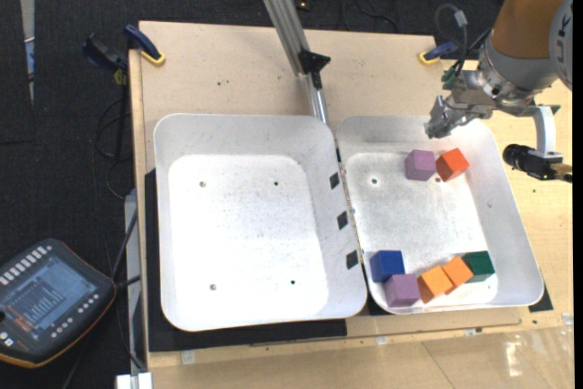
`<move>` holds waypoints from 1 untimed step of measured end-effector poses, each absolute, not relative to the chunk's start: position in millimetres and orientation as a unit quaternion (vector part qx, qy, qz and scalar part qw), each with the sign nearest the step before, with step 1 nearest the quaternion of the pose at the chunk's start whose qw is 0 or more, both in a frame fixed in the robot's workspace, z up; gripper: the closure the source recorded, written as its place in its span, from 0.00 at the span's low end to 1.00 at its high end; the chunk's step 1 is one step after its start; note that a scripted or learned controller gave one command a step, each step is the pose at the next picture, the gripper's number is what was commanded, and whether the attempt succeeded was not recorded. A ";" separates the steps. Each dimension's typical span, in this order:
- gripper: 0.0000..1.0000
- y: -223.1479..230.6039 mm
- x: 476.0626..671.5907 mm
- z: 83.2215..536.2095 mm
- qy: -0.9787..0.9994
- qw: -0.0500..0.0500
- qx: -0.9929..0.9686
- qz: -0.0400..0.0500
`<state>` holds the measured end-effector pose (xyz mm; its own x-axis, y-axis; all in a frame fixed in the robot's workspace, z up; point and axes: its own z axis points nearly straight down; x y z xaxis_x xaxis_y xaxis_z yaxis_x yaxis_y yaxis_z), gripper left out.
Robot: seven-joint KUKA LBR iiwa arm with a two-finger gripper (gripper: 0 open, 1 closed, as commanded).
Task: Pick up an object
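Blocks are what the task offers, all of them lying in the right bin (510,223). Going from the largest down: the counter (237,68) carries two shallow white bins side by side, and the left bin (182,141) has nothing but specks on its floor. Above the right bin's far rim hangs the grey and orange arm (533,14), with its hand (442,123) just beyond the nearest pair of blocks; whether the fingers are apart or together cannot be told from this slant. That pair is a purple block (420,164) touching an orange block (452,164). Along the near wall sit a blue block (387,264), a second purple block (403,289), a second orange block (442,277) and a green block (478,265), crowded together. They look small, rigid and light, probably easy to pinch across two flat opposite faces, though touching neighbours leave little room for a finger.
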<state>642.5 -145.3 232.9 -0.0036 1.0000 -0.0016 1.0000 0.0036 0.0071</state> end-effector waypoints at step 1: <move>1.00 -153.7 645.4 292.5 0.708 0.004 0.706 0.002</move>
<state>645.4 -153.7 292.5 -0.0039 1.0000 -0.0025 1.0000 0.0039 0.0078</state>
